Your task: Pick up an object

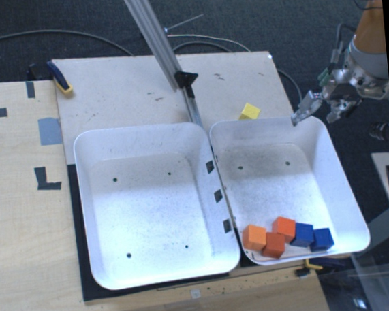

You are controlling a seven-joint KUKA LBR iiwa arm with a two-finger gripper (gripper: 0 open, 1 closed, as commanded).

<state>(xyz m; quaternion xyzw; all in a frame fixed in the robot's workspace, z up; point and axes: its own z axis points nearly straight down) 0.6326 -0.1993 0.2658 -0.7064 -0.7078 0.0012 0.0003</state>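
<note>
**Blocks clustered in the right bin; arm poised beyond its far right corner**

Five small cubes lie bunched in the near corner of the right bin (332, 165): two blue blocks (310, 236), matte and sharp-edged, touching each other at the right of the group, and three orange blocks (271, 236) just left of them, one partly overlapped by its neighbours. The bin is shallow white plastic with rounded corners and a speckled floor. The left bin (89, 196), of the same make, adjoins it. A single yellow block (249, 111) rests on the pale surface (120, 90) just beyond the right bin's far rim.

The gripper (316, 109) hangs outside the right bin's far right corner, above the rim, its metallic fingers (303, 112) angled down and leftward; they hold nothing, but whether they are parted or closed cannot be told. The arm's grey wrist and orange band are cut off at the frame's right edge. A slanted aluminium rail (155, 35) crosses the far surface.
</note>
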